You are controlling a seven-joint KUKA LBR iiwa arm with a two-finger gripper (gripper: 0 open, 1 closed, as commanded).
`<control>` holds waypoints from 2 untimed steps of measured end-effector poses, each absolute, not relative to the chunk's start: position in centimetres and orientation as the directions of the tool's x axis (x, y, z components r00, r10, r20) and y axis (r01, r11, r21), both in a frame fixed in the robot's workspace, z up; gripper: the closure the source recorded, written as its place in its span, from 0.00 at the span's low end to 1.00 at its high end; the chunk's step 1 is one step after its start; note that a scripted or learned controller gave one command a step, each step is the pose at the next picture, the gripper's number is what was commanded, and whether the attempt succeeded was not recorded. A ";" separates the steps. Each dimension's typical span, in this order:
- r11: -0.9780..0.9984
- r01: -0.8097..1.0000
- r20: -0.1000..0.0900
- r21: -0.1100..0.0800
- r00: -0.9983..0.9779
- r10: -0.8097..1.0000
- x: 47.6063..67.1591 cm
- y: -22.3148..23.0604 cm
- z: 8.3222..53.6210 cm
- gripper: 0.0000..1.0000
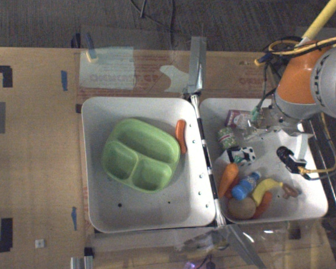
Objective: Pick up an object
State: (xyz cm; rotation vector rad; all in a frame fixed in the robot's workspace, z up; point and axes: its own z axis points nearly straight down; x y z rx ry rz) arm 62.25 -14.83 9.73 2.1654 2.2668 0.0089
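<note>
You have the arm over the right bin (pixel 319 203), with the gripper (pixel 256 122) low near its back wall, beside a small pink packet (pixel 236 117) and a patterned roll (pixel 226 135). From this slant the wrist hides the tips, so you cannot tell how the tool is set, and nothing shows as held.

The pickable things crowd the near half of that bin: a black-and-white cow toy (pixel 242 155), a carrot (pixel 228 178), a blue bottle (pixel 245 186), a banana (pixel 266 188) and a brown ball (pixel 242 207), several touching. The left bin (pixel 95 150) has a green divided plate (pixel 140 154) and an orange sausage (pixel 181 135).

Choose a target that stands apart, probably the packet or the roll, center over it, descend straight, and close across its narrow side.
</note>
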 end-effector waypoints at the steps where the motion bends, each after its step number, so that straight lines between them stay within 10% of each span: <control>1: 0.045 0.999 -0.001 0.008 -0.045 0.999 62.2 -14.8 9.7 0.00; 2: -0.091 0.996 0.001 -0.001 0.091 0.996 54.0 -16.4 13.1 0.00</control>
